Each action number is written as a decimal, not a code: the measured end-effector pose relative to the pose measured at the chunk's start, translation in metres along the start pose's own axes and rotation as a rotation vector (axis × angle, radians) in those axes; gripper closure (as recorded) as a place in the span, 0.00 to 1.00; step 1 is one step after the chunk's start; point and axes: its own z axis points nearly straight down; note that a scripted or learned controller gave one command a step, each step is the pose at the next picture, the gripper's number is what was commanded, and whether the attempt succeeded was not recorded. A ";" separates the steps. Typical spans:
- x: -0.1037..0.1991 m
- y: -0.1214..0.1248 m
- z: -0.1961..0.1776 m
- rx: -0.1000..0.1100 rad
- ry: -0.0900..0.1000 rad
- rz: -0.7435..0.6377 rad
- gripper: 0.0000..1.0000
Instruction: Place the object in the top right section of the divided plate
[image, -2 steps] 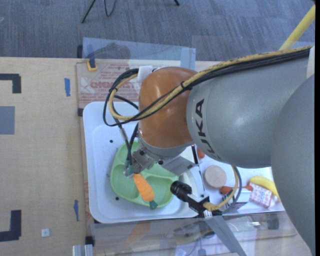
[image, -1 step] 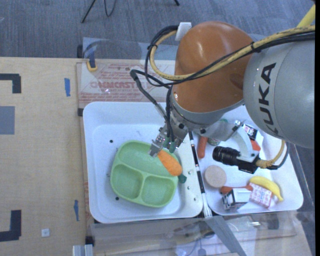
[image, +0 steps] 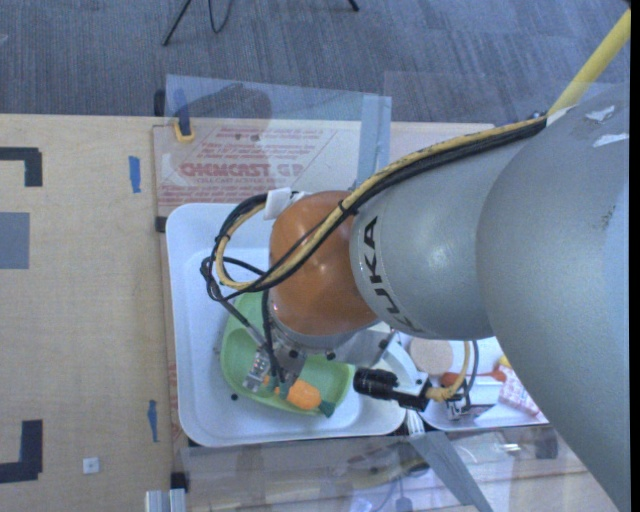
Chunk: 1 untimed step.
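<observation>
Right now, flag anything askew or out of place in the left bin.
The green plate lies in the left bin, its near edge by the front wall. An orange piece sits on it beside the tool. The arm covers much of the plate; nothing seems spilled or broken.

Two shallow white bins sit side by side: the left bin (image: 190, 330) under the gripper (image: 272, 372) and the right bin (image: 500, 415) off to its right. Directly beneath the gripper lies one green divided plate (image: 240, 355), with one orange object (image: 303, 396) on it just right of and below the gripper. One grey arm (image: 480, 240) with one orange band (image: 310, 265) rises above the gripper.
</observation>
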 end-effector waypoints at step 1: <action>-0.082 -0.048 -0.180 -0.002 -0.005 -0.128 1.00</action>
